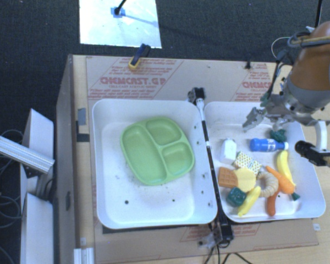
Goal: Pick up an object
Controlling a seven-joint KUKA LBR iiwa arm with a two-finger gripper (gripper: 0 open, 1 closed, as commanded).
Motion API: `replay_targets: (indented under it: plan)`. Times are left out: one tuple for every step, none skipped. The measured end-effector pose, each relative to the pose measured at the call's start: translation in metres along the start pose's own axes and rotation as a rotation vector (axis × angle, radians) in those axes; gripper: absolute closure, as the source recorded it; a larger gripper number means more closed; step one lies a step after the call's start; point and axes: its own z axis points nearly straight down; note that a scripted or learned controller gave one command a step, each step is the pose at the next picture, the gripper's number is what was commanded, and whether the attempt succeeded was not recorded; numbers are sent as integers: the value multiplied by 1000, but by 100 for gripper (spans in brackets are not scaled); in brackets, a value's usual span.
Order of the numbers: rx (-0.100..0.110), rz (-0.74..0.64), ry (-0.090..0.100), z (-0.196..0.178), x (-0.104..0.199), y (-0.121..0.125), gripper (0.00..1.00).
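Gripper sits over the back part of the right bin, fingers spread apart, nothing between them. It points left, tips above bare white floor, apart from every item. Closest things: teal piece just beside and below the wrist, blue bottle lying on its side just under that, white cap end to the right. White block left of the bottle near the divider. Further forward a clutter pile: yellow checkered piece, waffle-like orange square, yellow wedge, dark teal lump, small banana, beige ring, carrot, larger banana along the right side, orange piece at front. Arm grey with orange band, coming in from the right. Left bin holds a green divided tray, three compartments, lying flat near the middle. Cardboard sheet under both bins.
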Motion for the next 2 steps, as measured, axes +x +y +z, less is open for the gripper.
replay_targets:
  plan:
    - [0, 2, -1, 114, -39, -28, 0]
    - [-9, 4, -12, 129, 18, 45, 0]
